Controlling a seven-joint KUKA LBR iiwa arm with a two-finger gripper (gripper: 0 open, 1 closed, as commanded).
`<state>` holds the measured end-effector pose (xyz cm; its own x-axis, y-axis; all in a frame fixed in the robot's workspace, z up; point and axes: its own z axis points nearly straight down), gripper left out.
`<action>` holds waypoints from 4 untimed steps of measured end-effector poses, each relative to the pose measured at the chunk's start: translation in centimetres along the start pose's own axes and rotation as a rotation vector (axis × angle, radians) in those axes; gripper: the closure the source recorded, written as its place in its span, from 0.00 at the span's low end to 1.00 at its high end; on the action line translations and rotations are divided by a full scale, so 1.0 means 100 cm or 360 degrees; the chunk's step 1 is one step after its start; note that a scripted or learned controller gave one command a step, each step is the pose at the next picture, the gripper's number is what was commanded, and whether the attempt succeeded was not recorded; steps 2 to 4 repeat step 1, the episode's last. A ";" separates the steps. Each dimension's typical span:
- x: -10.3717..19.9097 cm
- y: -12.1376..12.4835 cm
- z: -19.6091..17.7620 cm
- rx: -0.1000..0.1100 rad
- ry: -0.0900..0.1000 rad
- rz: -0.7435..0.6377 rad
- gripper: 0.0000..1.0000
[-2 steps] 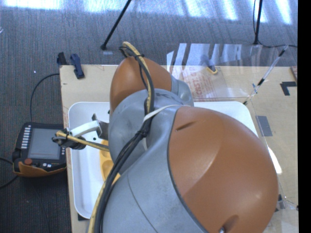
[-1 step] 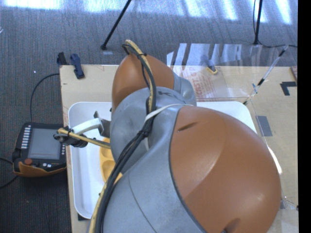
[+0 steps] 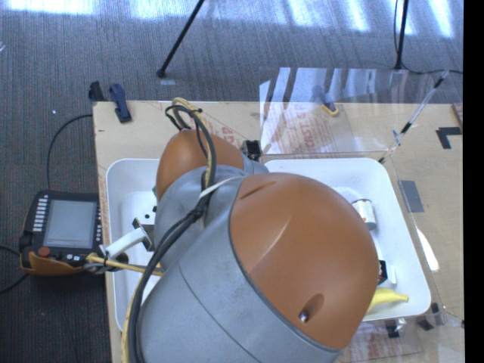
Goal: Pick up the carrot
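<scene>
- Reaching in from the right of the frame, the arm point(image 3: 287, 271) covers much of the left bin point(image 3: 115, 184) and the right bin point(image 3: 397, 229).
- Where the carrot lies I cannot tell, nor whether the gripper is open or closed.
- A carrot is likely light, stiff and tapered, so grasp across its thicker middle.

A yellow banana point(image 3: 389, 299) lies in the right white bin point(image 3: 393, 203); a grey teach pendant point(image 3: 64, 229) rests on the dark carpet point(image 3: 45, 66).
</scene>
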<state>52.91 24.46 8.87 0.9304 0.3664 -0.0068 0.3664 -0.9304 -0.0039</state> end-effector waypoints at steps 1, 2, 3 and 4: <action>-0.046 -0.016 -0.035 0.0001 -0.0002 0.0284 1.00; -0.046 -0.016 -0.035 0.0001 -0.0002 0.0284 1.00; -0.046 -0.016 -0.035 0.0001 -0.0002 0.0284 1.00; -0.046 -0.016 -0.035 0.0001 -0.0002 0.0284 1.00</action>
